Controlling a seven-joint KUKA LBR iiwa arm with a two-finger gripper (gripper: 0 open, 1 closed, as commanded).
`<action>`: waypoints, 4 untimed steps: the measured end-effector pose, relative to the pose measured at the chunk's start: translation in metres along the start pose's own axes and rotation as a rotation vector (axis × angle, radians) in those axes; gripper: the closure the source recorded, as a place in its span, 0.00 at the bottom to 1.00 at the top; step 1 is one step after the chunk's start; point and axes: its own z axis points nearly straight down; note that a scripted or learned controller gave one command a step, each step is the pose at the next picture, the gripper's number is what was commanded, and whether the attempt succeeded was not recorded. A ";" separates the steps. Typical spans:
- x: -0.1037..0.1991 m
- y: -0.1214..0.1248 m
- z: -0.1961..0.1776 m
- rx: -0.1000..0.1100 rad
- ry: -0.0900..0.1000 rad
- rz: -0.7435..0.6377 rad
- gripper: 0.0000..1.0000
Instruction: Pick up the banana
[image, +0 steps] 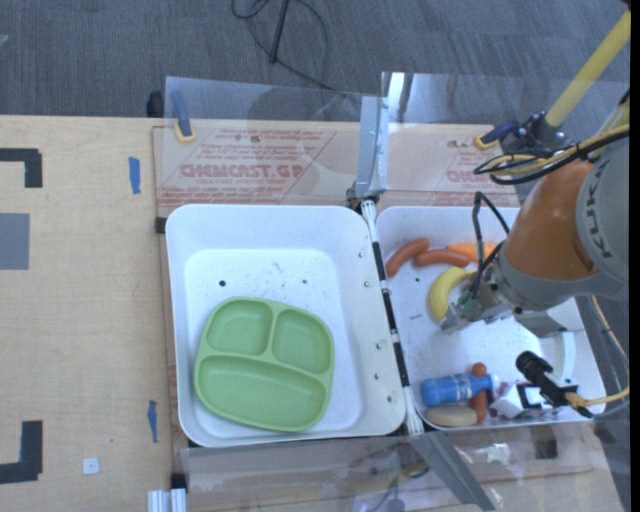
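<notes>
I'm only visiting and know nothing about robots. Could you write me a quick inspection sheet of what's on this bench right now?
Surface: wooden bench bearing two white bins; left bin holds a green divided plate.
Job's things: banana lies in the right bin, beside the gripper.
Clutter: two sausages, an orange carrot-like piece, a blue bottle, other small items at the right bin's near edge.
Grippers: gripper low over the right bin, right of the banana; grasp not discernible.
Cables: black cable on the floor; black and yellow cables by the arm.
Surroundings: grey carpet, clear panels behind the bins.
</notes>
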 end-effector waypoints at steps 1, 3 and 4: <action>0.000 0.000 0.000 0.000 0.000 0.000 0.00; -0.005 0.058 0.001 0.004 -0.001 0.232 1.00; 0.021 0.107 -0.086 0.011 0.002 0.229 1.00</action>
